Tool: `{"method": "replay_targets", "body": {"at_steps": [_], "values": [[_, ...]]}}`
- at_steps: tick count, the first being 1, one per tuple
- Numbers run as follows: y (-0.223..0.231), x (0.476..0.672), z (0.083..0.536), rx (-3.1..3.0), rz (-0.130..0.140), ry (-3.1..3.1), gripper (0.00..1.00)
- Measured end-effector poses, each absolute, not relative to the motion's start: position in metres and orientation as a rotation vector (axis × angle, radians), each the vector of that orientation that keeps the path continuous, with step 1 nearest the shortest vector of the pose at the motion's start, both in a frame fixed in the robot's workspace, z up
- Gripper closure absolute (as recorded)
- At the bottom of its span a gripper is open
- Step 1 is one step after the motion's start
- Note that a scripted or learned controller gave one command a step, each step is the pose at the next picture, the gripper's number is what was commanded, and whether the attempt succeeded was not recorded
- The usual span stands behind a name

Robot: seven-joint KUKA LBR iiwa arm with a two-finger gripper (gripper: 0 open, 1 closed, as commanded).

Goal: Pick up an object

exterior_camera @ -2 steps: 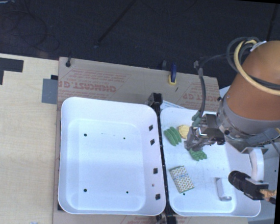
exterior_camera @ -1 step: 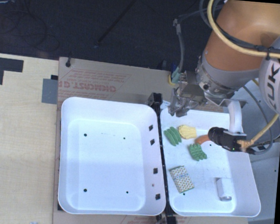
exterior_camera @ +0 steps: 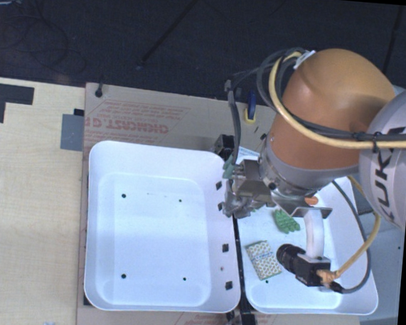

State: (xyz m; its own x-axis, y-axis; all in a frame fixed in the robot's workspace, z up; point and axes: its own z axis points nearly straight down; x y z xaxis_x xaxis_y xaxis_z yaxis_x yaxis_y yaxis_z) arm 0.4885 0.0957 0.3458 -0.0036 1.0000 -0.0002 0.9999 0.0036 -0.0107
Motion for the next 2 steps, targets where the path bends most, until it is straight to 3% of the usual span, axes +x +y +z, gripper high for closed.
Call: {"method": "replay_targets", "body": {"at_steps": [1, 2], "values": [[0.133, 0.475, 0.407, -2.217, -0.003, -2.226, 1.0], [0.159, 0.476, 0.423, -2.218, 0.002, -2.224, 1.0]]}}
